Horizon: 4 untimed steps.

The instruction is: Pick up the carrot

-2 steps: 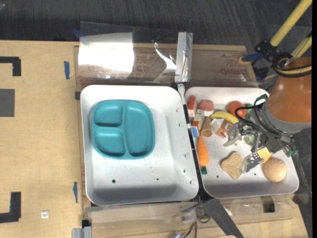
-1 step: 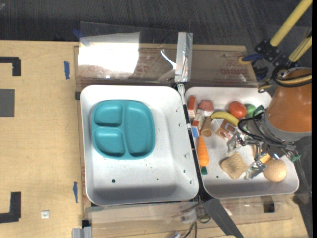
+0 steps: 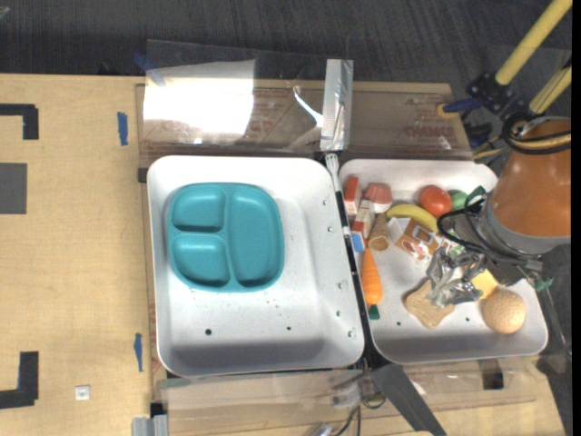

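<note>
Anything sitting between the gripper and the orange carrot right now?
In the camera view, a tan cracker-like piece lies between the metal gripper and the orange carrot.

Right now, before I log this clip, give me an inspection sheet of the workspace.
Surface: two white bins side by side, left bin and right bin, on a wooden bench.
Job's things: carrot lies along the right bin's left wall, untouched.
Clutter: teal divided plate in the left bin; banana, tomato, cracker, tan ball and small packets in the right bin.
Grippers: tool low over the right bin's clutter, apart from the carrot; finger state unclear.
Cables: black cable at the wrist.
Surroundings: yellow rods at upper right.
</note>
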Each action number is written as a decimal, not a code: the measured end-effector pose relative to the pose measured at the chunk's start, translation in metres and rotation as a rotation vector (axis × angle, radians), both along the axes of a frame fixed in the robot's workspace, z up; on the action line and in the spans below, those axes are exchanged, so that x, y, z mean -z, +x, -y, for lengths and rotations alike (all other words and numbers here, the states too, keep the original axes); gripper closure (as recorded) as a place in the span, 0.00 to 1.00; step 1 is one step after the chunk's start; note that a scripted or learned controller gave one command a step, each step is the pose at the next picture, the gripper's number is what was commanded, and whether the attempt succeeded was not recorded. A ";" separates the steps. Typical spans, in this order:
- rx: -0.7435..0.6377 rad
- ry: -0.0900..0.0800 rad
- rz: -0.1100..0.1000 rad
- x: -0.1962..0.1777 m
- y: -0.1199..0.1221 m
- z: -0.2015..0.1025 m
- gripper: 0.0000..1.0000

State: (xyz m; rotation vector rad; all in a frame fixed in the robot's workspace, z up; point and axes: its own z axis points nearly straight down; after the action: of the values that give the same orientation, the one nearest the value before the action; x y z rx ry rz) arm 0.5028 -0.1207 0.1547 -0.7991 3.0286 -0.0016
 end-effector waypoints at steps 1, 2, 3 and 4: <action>0.274 0.003 0.001 -0.032 0.008 -0.061 1.00; 0.413 0.000 -0.001 -0.046 0.028 0.028 1.00; 0.633 0.002 -0.006 -0.040 -0.002 0.067 1.00; 0.816 0.003 -0.007 -0.027 -0.020 0.103 1.00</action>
State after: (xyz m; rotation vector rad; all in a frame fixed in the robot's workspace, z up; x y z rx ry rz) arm 0.4825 -0.2238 0.1818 0.4684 3.1038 -0.0003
